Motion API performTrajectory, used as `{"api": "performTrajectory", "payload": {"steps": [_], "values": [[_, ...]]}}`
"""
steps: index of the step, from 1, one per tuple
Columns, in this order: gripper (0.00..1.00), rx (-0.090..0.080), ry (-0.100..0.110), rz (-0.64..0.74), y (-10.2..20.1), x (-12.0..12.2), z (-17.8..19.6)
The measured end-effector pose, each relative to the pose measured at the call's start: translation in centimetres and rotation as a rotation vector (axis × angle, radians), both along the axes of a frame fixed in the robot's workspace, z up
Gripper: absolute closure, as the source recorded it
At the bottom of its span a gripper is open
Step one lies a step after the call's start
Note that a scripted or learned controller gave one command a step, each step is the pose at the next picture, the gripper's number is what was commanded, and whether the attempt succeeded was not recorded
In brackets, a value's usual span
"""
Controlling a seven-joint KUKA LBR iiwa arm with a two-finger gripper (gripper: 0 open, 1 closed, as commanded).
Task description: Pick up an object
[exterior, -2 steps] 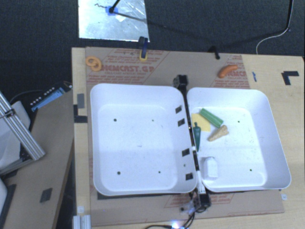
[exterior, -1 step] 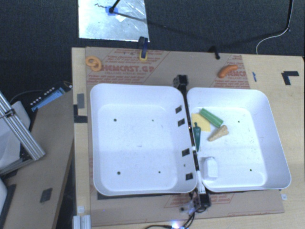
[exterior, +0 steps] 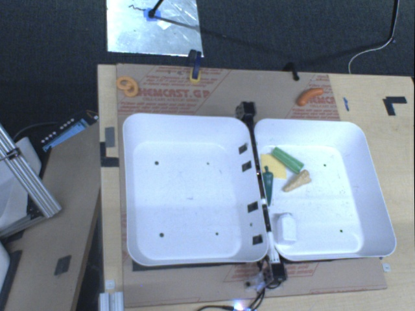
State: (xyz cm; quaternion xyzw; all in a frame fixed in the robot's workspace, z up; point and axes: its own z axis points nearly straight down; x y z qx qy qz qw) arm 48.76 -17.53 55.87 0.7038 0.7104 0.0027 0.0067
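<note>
Candidates are all sitting in the right bin [exterior: 373,193]: green cylinder [exterior: 287,159] lying across a yellow piece [exterior: 275,168], tan wedge [exterior: 297,181] just beside them, white block [exterior: 285,227] near the front edge. Left bin [exterior: 133,173] is sitting alongside. Gripper state: can't tell.

A thin pale cable [exterior: 376,46], possibly the rig's own, curls at top right.

The silver frame [exterior: 26,180] at the left is cut off by the edge; the white item [exterior: 285,227] is too washed-out to identify.
</note>
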Motion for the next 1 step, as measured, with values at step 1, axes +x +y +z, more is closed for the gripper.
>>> {"api": "performTrajectory", "payload": {"steps": [1], "values": [[0.00,0.000,0.001,0.000,0.00,-0.01,-0.04]]}}
